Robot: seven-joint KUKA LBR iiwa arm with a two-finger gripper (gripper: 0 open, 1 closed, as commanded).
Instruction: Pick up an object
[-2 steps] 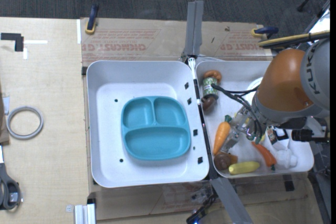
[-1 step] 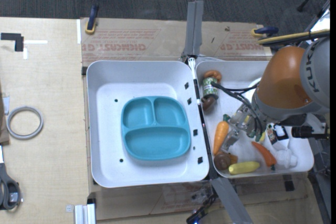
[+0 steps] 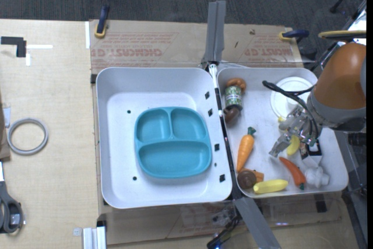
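Note:
My gripper (image 3: 289, 143) is low inside the right bin (image 3: 332, 183), near its right half, under the orange-banded wrist (image 3: 344, 81). A small yellow object (image 3: 294, 146) sits right at the gripper's tip; whether it is held is unclear. Just below lies a red chili (image 3: 291, 170). An orange carrot (image 3: 245, 149) lies to the left. A yellow banana (image 3: 271, 186) and a brown piece (image 3: 247, 178) rest near the front wall. A small bottle (image 3: 233, 96) lies at the bin's back left, above a dark brown piece (image 3: 231, 116).
A white saucer (image 3: 289, 97) sits at the right bin's back, partly under the arm. A white lump (image 3: 315, 175) lies at the front right. The left bin (image 3: 116, 143) holds a blue divided plate (image 3: 172, 141). A grey ring (image 3: 26, 136) lies on the bench.

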